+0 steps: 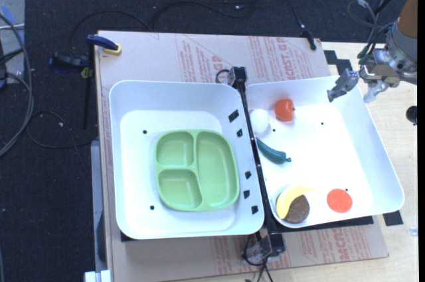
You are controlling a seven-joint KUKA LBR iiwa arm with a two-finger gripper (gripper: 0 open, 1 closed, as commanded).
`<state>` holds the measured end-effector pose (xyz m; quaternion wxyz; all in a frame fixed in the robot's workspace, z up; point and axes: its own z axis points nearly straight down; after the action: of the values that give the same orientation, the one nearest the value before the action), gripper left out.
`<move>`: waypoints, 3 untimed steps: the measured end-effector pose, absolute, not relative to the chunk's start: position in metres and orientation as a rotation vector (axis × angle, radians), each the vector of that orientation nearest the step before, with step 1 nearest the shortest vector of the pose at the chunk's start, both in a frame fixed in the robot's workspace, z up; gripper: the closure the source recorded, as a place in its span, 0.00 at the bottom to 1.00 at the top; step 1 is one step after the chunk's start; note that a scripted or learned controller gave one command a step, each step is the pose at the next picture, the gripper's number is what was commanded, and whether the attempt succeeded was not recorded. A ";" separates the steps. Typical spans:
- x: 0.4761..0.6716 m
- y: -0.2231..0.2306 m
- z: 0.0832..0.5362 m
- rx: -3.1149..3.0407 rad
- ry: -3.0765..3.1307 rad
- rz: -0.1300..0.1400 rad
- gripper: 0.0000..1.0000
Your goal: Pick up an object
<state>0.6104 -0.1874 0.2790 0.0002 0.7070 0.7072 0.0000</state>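
The right bin (372, 141) holds several small objects: a red-orange ball-like piece (284, 109), a white round piece (259, 119), a teal curved piece (271, 152), a yellow and brown piece (294, 204) and a flat orange disc (339, 200). My gripper (353, 86) hangs above the bin's far right corner, well right of the red piece. Its two fingers stand apart with nothing between them.
The left bin (126, 115) holds a green divided plate (197, 170). A black divider with clips (247, 141) runs between the bins. Cables and a blue clamp (103, 44) lie beyond the board at the back left.
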 end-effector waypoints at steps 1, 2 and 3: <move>0.611 -0.187 0.289 2.220 2.222 0.001 1.00; 0.610 -0.187 0.289 2.220 2.222 0.000 0.00; 0.611 -0.187 0.299 2.219 2.222 0.001 1.00</move>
<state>0.6107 -0.1871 0.2992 0.0004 0.7066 0.7076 0.0002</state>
